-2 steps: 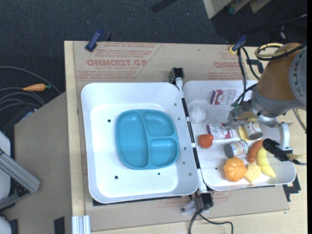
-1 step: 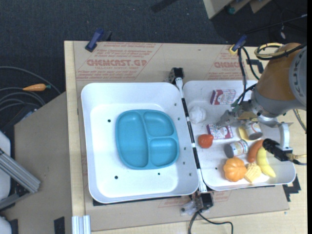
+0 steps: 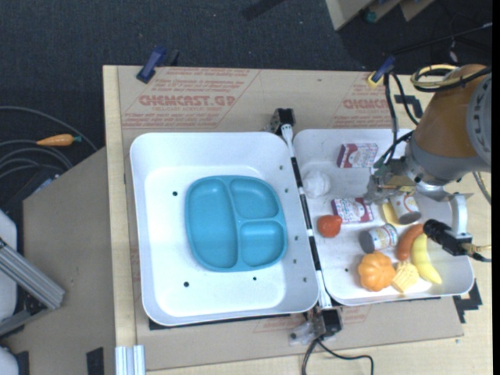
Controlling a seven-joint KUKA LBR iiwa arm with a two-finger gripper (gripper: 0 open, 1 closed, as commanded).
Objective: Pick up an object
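Camera view: arm (image 3: 457, 112) enters from right, over right bin (image 3: 461, 281); gripper (image 3: 388, 181) low among clutter; finger state — cannot tell, tips lost against objects.

Nearest candidates: red-white carton (image 3: 350, 209) just left and below tips, long axis across bin; small jar (image 3: 404, 205) just below-right, nearly under wrist; second carton (image 3: 357, 156) above-left; white lump (image 3: 316, 183) further left; tomato (image 3: 330, 226) below-left.

Judgement: carton lies closest; short leftward-down shift needed; neighbours crowd it.

Blue tray (image 3: 234, 222) well left, in left bin (image 3: 148, 158).

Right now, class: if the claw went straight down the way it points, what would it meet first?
Probably the small red-and-white packet beside the red tomato, or the bin floor next to it; the claw hangs just above, and depth is unclear.
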